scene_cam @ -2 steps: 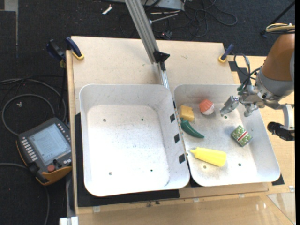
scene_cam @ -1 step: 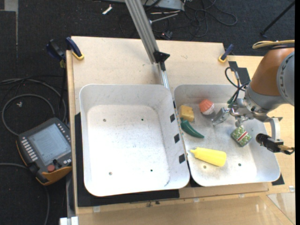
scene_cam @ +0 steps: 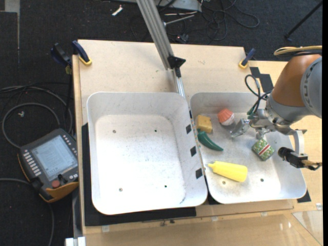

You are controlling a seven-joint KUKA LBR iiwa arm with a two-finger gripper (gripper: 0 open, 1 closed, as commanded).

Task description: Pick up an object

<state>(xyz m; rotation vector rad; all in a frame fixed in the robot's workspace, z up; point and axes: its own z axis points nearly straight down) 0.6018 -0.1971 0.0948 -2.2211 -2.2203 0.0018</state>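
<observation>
Where gripper (scene_cam: pixel 239 129) hangs, five objects, two bins (scene_cam: pixel 97 106)

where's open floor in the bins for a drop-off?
The left bin has bare floor wall to wall. In the right bin, one free strip runs along the near wall, below the yellow bottle. Its middle is crowded: tan block, green pepper, red-white ball, green-checked piece and end effector.

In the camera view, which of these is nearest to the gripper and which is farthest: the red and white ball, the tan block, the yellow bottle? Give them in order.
Measured from the gripper in the right bin:
1. Red and white ball, just up and left of it.
2. Tan block, farther left, near the bin's left wall.
3. Yellow bottle, below and left, toward the bin's front.
</observation>
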